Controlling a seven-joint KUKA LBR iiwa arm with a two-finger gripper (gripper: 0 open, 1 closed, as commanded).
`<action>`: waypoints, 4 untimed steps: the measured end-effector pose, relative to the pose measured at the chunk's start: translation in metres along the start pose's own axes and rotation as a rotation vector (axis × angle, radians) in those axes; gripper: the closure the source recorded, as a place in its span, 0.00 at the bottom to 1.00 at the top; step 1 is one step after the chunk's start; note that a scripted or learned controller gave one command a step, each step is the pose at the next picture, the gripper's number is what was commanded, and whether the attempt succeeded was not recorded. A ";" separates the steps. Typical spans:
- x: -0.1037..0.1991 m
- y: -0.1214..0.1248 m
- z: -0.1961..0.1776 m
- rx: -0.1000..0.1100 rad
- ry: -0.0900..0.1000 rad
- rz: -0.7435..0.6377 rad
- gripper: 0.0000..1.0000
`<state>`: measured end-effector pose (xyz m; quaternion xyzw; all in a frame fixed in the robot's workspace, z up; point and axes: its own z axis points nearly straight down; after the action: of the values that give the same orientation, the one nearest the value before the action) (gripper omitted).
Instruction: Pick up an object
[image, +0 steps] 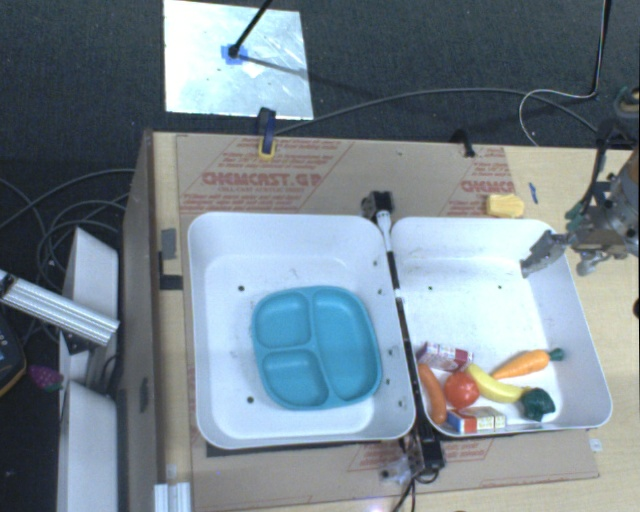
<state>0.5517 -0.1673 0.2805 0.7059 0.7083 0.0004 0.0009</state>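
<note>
My gripper (563, 260) hovers over the right rim of the right bin (470, 270), its two grey fingers spread open with nothing between them. Toy foods are piled in that bin's front corner, well below the gripper in the view: an orange carrot (522, 364), a yellow banana (495, 385), a red tomato (461, 390), an orange sausage-like piece (432, 392), a green piece (537, 403), a red-and-white packet (447, 353) and a small box (475, 422).
The left bin (230, 260) holds a blue divided plate (315, 346). A yellow block (505, 206) lies on the cardboard behind the right bin. Cables run across the floor behind the bench, and a clamp (265, 130) sits at the bench's back edge.
</note>
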 end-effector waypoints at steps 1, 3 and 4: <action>0.003 0.065 0.132 0.005 0.002 -0.002 0.00; 0.050 0.118 0.133 -0.003 0.000 -0.002 0.00; 0.069 0.117 0.153 0.000 0.001 -0.003 0.00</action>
<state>0.6689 -0.0976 0.1281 0.7051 0.7092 0.0006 0.0006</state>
